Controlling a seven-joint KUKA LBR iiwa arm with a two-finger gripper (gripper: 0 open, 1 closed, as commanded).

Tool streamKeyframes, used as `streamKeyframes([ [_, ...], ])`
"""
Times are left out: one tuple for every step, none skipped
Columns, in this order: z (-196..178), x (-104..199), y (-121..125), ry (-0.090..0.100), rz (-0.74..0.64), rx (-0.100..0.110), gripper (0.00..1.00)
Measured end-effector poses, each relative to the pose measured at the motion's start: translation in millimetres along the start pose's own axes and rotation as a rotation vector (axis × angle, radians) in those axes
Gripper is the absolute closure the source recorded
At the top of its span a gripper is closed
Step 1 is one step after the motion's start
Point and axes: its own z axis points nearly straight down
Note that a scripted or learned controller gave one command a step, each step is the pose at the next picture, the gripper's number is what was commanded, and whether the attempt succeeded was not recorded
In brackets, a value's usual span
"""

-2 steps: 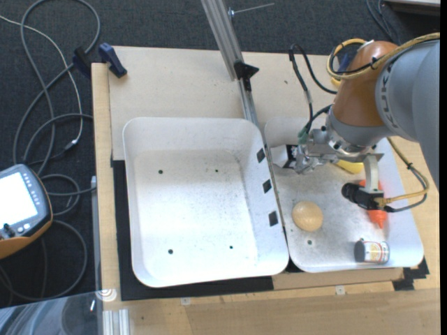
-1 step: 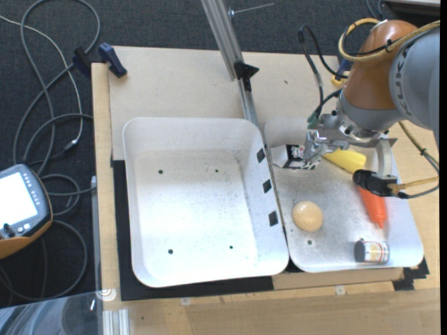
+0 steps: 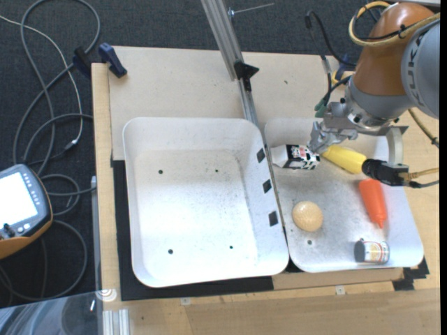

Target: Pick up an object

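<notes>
The arm reaches into the right bin (image 3: 412,239) from about 2 o'clock, and its end effector (image 3: 323,139) sits low over the bin's upper part, between a small black-and-white toy (image 3: 297,156) at its 8 o'clock and a yellow banana-shaped piece (image 3: 343,158) at its 4 o'clock; whether it is open or closed cannot be told, and nothing is seen gripped. The step in hand looks like the approach to a pick, with the toy or the banana the likeliest target. The next move would call for settling squarely over one of them and closing without nudging the other aside. The toy lies close to the ridge where the two bins meet, at 9 o'clock, which leaves little room on that side. More open floor lies toward 6 o'clock, where a beige ball (image 3: 307,216), an orange carrot (image 3: 374,201) and a small can (image 3: 371,251) sit well apart. The left bin (image 3: 136,135) offers wide bare room
</notes>
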Motion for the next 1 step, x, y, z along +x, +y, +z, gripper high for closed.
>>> streamKeyframes([
  [-11.1,62.5,4.9,0.003,-0.006,0.003,1.00],
])
